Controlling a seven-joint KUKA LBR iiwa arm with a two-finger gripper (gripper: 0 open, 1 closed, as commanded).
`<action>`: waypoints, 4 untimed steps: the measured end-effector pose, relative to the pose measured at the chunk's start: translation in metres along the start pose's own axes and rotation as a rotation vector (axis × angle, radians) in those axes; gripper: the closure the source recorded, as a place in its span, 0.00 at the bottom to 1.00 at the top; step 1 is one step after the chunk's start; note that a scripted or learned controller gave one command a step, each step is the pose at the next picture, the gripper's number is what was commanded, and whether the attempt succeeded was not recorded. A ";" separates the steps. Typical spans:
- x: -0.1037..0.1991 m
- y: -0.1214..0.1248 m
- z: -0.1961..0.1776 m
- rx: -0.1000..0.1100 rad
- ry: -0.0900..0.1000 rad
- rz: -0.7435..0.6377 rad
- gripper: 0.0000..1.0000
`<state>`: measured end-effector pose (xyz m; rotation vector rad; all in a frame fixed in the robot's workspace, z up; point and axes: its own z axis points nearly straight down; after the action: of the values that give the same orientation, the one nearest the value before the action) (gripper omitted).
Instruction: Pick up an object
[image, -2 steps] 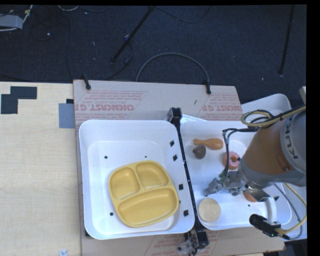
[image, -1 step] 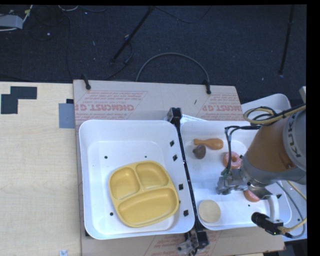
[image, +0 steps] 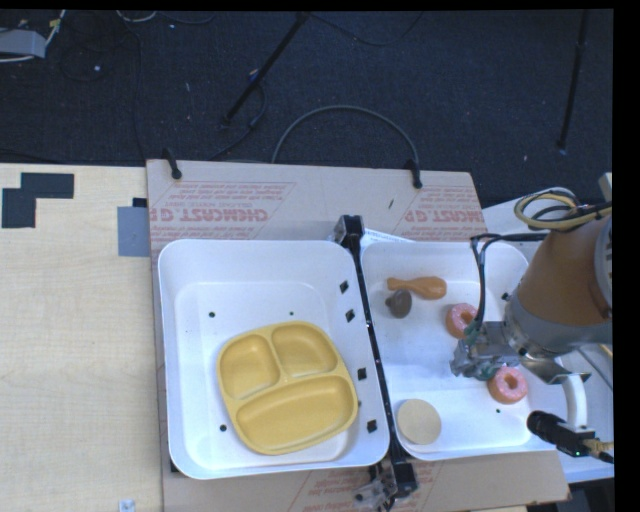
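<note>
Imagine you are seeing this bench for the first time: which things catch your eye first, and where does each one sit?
The yellow divided tray stands out first, lying tilted in the left bin. Next comes the grey and orange arm reaching in from the right, its pincer low over the right bin between two pink doughnuts. Near that bin's far edge lie an orange drumstick-shaped toy and a small brown piece, with a pale round cup near its front-left corner.
</note>
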<state>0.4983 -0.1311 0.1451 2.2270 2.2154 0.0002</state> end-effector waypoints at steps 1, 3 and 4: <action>-0.011 0.002 -0.055 -0.002 -0.001 -0.003 1.00; 0.032 0.012 -0.099 0.002 0.002 -0.010 1.00; 0.092 0.011 -0.087 0.005 0.003 -0.010 1.00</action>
<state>0.5098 -0.0396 0.2324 2.2192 2.2307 -0.0018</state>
